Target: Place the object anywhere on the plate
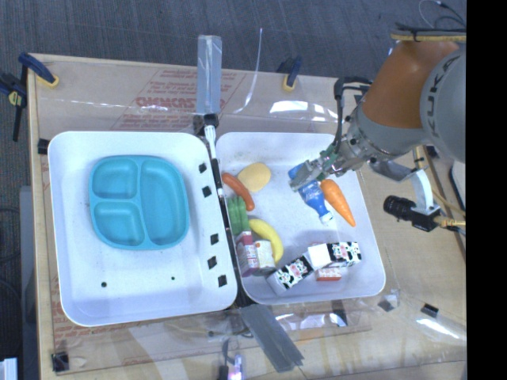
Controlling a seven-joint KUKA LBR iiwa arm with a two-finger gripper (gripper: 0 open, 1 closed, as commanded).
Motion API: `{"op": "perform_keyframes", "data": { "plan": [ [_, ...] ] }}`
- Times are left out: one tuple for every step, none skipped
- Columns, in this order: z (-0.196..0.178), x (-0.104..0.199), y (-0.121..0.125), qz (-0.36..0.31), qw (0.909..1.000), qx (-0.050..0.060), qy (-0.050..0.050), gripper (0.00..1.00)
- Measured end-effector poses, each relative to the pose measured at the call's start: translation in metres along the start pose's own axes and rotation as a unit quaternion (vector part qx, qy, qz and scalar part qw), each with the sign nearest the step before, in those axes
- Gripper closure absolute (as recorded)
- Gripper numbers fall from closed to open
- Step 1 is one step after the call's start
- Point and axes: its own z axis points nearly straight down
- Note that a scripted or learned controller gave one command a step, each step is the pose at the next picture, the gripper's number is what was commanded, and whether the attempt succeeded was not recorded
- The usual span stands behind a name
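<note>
A blue plate (140, 202) with three compartments lies in the left bin (71, 283). My gripper (307, 173) hangs over the upper middle of the right bin (372, 271). Right under it lies a blue bottle (315, 197) with a white cap, its upper end hidden by the gripper. An orange carrot (340, 200) rests against the bottle's right side. Whether the gripper touches the bottle cannot be told.
The right bin also holds a yellow potato-like piece (254, 176), a red sausage (238, 191), a green item (236, 214), a banana (265, 234), a small can (251, 256) and two cow-print cartons (293, 271) (333, 254). A divider wall (214, 212) separates the bins.
</note>
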Motion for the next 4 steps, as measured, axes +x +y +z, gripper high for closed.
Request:
{"op": "perform_keyframes", "data": {
  "plan": [
    [0.023, -0.034, 0.003, -0.022, 0.9998, -0.001, -0.001, 1.00],
    [0.032, 0.027, 0.040, -0.135, 0.9908, 0.001, 0.000, 1.00],
    [0.048, 0.066, 0.097, -0.220, 0.9755, 0.000, -0.001, 1.00],
    [0.047, 0.131, 0.130, -0.287, 0.9580, -0.001, -0.002, 1.00]
  ]
}}
